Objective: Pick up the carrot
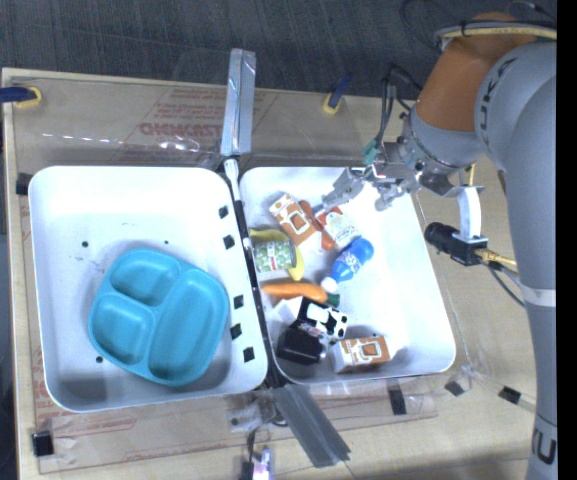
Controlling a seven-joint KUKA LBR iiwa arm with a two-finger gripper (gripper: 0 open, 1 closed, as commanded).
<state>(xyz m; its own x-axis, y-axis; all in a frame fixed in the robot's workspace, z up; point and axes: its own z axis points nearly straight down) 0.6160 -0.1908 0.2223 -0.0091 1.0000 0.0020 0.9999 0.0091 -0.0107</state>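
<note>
The carrot [294, 290] is orange and lies on its side in the middle of the right bin [423, 278], between a green-and-yellow can [274, 254] and a black-and-white cow-patterned item [324, 320]. My gripper [366, 188] hangs over the far part of the right bin, up and to the right of the carrot and well apart from it. It is open, with one finger [345, 187] near a small carton [290, 216], and nothing sits between the fingers.
Crowded around the carrot are a blue bottle [352, 258], a black object [298, 346] and a brown carton [360, 350]. A blue divided plate [158, 313] lies in the left bin [68, 208]. A metal divider [238, 98] stands between the bins.
</note>
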